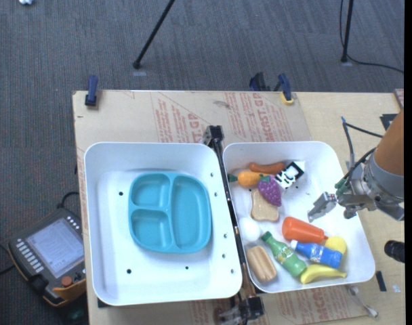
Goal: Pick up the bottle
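Note:
A green bottle (284,254) lies tilted in the lower part of the right bin (328,156), between a hot dog bun (261,263) and a small blue bottle (316,252) with a yellow end. My gripper (335,207) hangs over the right side of this bin, above and to the right of both bottles. Its fingers (320,206) are spread open with nothing between them. An orange carrot (303,230) lies between the gripper and the bottles.
The right bin also holds a banana (321,274), an egg (249,230), a bread slice (265,210), purple grapes (270,189), a sausage (267,168) and a black-and-white box (289,175). A teal divided plate (171,212) sits in the left bin (104,161).

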You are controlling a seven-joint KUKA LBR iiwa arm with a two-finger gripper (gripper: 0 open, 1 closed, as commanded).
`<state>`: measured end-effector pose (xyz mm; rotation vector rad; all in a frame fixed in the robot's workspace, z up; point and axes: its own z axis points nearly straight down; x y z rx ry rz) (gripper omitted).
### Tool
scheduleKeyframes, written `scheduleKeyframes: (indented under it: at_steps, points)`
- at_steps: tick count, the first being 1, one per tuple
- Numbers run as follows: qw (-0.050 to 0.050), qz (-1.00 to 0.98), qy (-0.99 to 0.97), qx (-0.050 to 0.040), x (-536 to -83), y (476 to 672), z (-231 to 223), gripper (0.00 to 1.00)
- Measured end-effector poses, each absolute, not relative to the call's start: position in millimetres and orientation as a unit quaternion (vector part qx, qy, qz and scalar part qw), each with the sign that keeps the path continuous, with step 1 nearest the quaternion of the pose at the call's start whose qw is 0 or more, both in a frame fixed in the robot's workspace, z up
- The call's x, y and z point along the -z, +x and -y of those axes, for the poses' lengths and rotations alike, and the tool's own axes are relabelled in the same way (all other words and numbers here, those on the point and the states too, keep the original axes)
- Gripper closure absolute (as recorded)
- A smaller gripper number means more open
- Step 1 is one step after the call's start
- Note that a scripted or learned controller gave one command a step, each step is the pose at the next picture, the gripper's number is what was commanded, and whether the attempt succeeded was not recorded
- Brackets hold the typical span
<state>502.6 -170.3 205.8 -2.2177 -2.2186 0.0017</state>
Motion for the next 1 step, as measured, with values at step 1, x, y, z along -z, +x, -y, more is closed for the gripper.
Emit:
scheduleKeyframes:
  at_steps: [1]
  points:
    - [0.004,0.707,-0.707,-0.0005,-215.3,502.9,170.0,1.0]
